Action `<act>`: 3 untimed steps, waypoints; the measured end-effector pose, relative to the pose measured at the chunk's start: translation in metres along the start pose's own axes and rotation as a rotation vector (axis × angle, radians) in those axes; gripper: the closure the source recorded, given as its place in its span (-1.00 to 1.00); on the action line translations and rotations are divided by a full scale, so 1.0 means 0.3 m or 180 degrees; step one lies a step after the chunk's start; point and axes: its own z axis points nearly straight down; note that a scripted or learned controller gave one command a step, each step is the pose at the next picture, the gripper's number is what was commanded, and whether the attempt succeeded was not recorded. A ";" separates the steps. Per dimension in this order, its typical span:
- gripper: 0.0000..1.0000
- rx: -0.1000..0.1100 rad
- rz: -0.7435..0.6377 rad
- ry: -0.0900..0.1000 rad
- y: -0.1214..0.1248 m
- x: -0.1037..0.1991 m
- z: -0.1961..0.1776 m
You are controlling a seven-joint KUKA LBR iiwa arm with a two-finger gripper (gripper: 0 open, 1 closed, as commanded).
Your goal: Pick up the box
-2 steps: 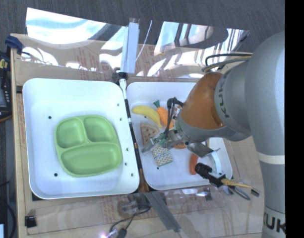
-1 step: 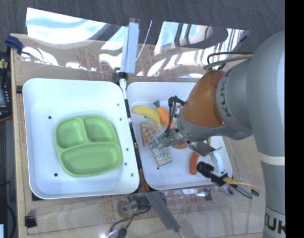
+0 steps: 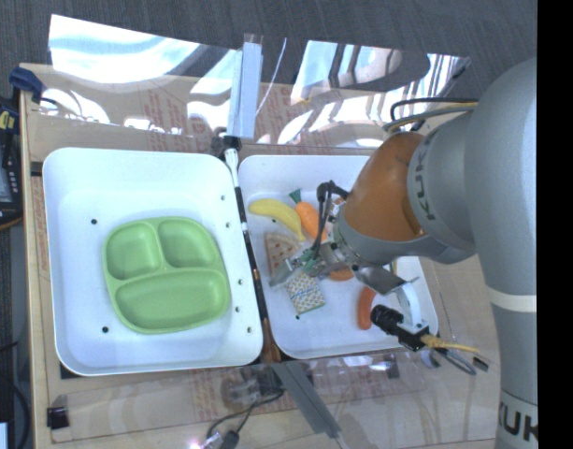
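In the right bin (image 3: 412,340), the arm (image 3: 436,204) covered a large part of the contents, and its wide grey and orange body hid the far right corner of that bin completely. The claw (image 3: 316,258) was low among the items, near the middle of the bin, but its tips were small and mixed with the clutter, so I cannot tell how far it was opened or if it had hold of anything. The box (image 3: 306,295), small and with a pattern, lay flat on the bin floor just below the claw; whether they were touching was not clear. Beside it on the left was a brownish triangular piece (image 3: 279,253), partly under the claw. A banana (image 3: 277,214) lay nearer to the far side, with an orange carrot-like thing (image 3: 307,217) next to it, cut off by the arm. A red-orange item (image 3: 365,309) lay close to the right side, half hidden by a black part of the arm.

The left bin (image 3: 71,251) held a green divided plate (image 3: 164,274), which was well apart from the walls, with free white floor around it. The near part of the right bin, in front of the box, was open. The surface (image 3: 127,396) showed along the near edge.
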 end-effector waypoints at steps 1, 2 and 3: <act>1.00 0.0001 -0.0007 -0.0003 0.001 0.001 -0.030; -1.00 0.0002 -0.0010 -0.0004 0.001 0.001 -0.030; -1.00 0.0015 0.0287 0.0038 0.030 -0.008 0.078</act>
